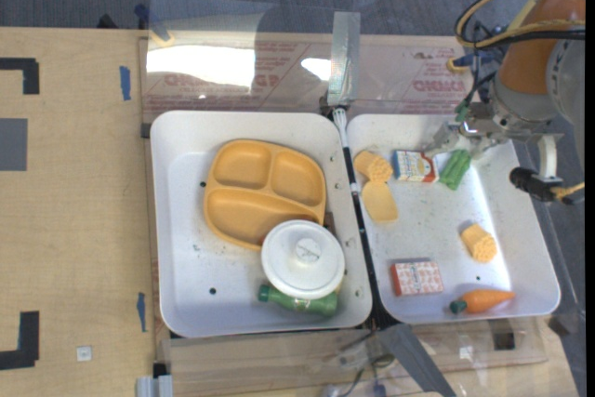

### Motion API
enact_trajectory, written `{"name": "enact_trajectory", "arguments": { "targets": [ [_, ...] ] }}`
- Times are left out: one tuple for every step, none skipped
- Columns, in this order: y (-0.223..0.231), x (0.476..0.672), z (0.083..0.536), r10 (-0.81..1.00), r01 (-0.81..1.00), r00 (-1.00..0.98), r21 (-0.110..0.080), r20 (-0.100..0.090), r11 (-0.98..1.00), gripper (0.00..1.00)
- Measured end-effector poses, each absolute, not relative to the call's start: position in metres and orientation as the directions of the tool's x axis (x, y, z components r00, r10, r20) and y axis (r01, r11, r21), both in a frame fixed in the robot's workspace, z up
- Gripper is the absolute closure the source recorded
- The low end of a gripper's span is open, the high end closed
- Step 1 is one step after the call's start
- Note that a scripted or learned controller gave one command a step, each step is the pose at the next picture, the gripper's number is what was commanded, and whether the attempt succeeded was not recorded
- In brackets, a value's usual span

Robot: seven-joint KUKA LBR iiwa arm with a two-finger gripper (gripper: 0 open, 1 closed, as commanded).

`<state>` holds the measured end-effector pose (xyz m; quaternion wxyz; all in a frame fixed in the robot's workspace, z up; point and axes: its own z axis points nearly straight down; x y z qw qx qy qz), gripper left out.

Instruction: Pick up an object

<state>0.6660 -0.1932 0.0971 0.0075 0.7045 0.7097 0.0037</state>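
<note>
While hovering over the right bin (544,279): gripper (462,137) nearing green block (456,169), finger state unclear; needing descent next, then closing.

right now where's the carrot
In the camera view the carrot lies at the near edge of the right bin, just right of the small red box and below the yellow corn piece.
</note>
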Motion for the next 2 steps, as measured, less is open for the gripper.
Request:
{"name": "enact_trajectory", "arguments": {
  "targets": [
    [-0.187,0.652,0.098,1.0,1.0,0.009,0.024,-0.007,-0.009,0.0],
    [-0.188,0.637,0.098,0.999,0.999,-0.032,0.026,-0.006,0.032,0.0]
  ]
}}
